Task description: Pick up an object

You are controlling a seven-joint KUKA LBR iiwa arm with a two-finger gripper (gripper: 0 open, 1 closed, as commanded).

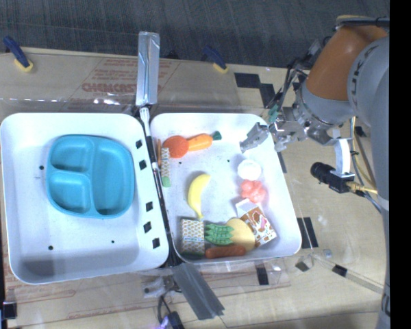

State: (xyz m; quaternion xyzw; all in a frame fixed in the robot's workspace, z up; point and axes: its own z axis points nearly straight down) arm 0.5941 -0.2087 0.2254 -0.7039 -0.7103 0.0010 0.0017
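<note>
My gripper [258, 137] hangs over the upper right corner of the right bin [226, 123], with nothing visibly held. Just below it lie a white round object [249, 168] and a pink toy [253, 190]. An orange carrot [188, 144] lies to its left near the bin's far wall. A yellow banana [197, 192] rests in the middle. Along the near wall sit a checkered box [191, 232], a green toy [218, 233], a yellow toy [241, 233], a red sausage [226, 251] and a small printed carton [258, 225].
The left bin [27, 252] holds a blue divided plate [92, 175]. A thin striped stick [166, 166] lies against the right bin's left wall. The arm's orange band [335, 64] and grey wrist stand outside the bin's right edge.
</note>
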